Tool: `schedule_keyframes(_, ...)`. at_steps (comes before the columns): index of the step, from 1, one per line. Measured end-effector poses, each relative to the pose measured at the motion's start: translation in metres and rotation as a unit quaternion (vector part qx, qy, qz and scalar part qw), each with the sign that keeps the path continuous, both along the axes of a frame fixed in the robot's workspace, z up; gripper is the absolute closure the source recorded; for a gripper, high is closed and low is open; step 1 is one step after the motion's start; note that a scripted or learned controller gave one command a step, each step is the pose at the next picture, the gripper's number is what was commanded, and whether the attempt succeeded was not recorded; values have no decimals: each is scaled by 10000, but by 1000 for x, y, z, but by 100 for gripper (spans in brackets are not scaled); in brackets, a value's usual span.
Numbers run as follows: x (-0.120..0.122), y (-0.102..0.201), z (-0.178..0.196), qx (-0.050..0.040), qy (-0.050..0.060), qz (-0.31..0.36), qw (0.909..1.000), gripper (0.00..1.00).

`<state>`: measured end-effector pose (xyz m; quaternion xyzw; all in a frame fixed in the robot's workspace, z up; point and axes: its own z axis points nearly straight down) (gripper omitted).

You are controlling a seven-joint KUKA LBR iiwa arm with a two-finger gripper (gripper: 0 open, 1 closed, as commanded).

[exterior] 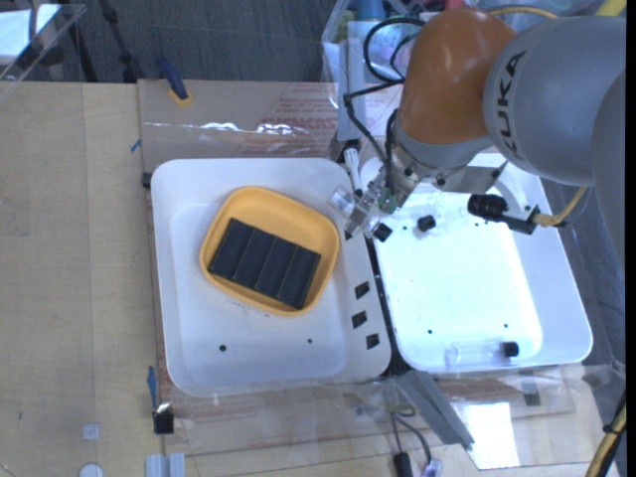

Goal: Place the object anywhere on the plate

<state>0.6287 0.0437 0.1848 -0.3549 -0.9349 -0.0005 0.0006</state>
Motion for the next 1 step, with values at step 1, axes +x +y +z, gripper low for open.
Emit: schedule_keyframes(1, 0, -1, 0, 1, -2, -3, 10000, 0)
